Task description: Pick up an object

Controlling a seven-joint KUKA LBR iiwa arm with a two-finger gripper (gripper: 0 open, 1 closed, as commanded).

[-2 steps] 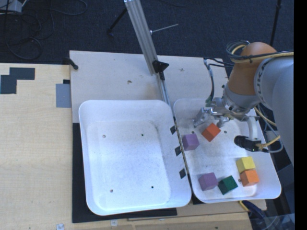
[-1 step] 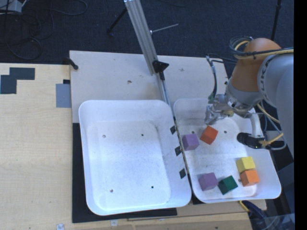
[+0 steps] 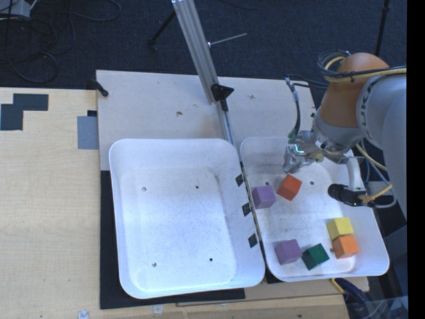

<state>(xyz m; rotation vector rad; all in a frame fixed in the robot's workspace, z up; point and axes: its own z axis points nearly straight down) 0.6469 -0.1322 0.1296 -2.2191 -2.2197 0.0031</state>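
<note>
Currently gripper (image 3: 293, 167) hangs just above the orange-red cube (image 3: 289, 187) in the right bin (image 3: 380, 261), likely lining up a grab; can't tell its opening, nothing visibly held.

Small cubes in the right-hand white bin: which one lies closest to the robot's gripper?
The reddish-orange cube, tilted, just below the gripper. The other orange cube sits far off beside the yellow cube near the bin's lower corner.

We see two bins side by side on the desk (image 3: 166, 105); left bin (image 3: 126, 158), right bin (image 3: 372, 261) holding six cubes: two (image 3: 263, 197) (image 3: 289, 187) mid-bin under the tool (image 3: 293, 168), four (image 3: 287, 251) (image 3: 315, 256) (image 3: 340, 228) (image 3: 345, 246) clustered at its near edge
</note>
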